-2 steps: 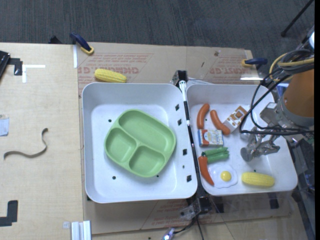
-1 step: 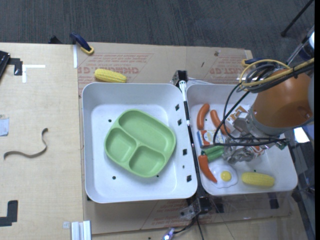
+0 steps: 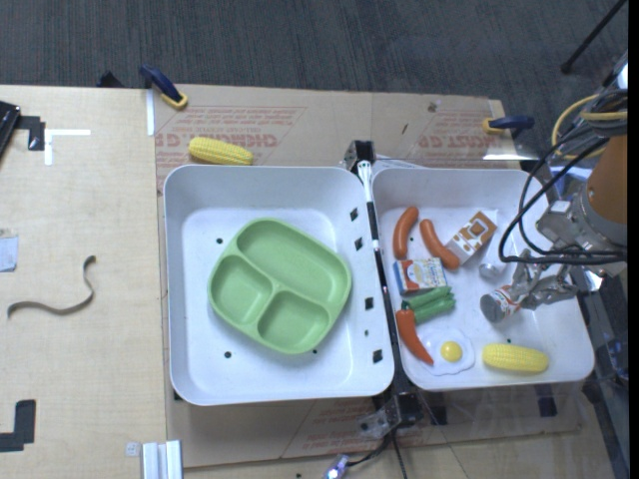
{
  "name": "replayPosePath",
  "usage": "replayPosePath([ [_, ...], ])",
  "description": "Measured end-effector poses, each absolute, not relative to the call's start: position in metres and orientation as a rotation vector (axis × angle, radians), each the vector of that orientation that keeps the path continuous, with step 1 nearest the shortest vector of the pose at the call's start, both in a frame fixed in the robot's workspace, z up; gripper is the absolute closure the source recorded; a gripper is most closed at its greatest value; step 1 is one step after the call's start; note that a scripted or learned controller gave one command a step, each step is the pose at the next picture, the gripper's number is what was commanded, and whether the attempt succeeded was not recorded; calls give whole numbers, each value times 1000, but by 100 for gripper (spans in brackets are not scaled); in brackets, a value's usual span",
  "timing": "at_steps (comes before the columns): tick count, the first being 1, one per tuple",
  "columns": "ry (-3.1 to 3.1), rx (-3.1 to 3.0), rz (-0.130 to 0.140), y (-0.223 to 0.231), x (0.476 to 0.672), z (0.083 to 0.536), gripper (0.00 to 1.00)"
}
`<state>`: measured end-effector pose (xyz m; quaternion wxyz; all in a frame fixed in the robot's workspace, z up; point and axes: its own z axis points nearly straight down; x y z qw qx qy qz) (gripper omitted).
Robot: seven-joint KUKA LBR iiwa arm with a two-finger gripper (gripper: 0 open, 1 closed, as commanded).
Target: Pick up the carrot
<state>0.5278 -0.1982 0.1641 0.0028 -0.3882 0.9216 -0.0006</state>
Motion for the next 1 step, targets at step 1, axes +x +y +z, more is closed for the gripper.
replayPosePath([
  [1, 2814, -1387, 2, -99, 501, 92, 100],
])
